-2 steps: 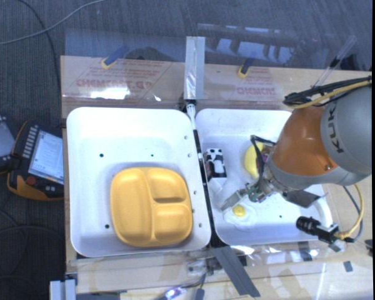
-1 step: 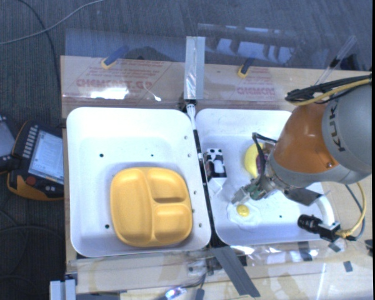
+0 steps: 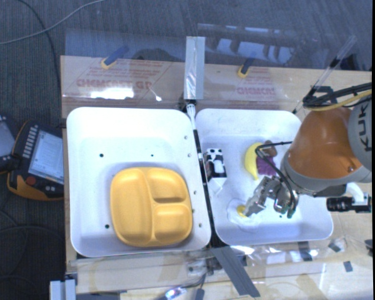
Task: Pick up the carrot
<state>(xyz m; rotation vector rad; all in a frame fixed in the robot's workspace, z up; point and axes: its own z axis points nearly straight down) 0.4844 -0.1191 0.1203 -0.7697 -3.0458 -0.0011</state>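
With the gripper low in the right bin near its front edge, I can't tell its state: too blurred. Small orange-yellow bit at its tip, touching or just beside it, is likely the carrot, mostly hidden. Not confirmed held. Yellow object and a purple one sit just behind, mid-bin, against the wrist. Black-and-white item at the bin's left edge. Yellow tray in the left bin, irrelevant. Risks: carrot squirts out sideways if contact is off-centre; wrist drags the purple and yellow clutter on lift.
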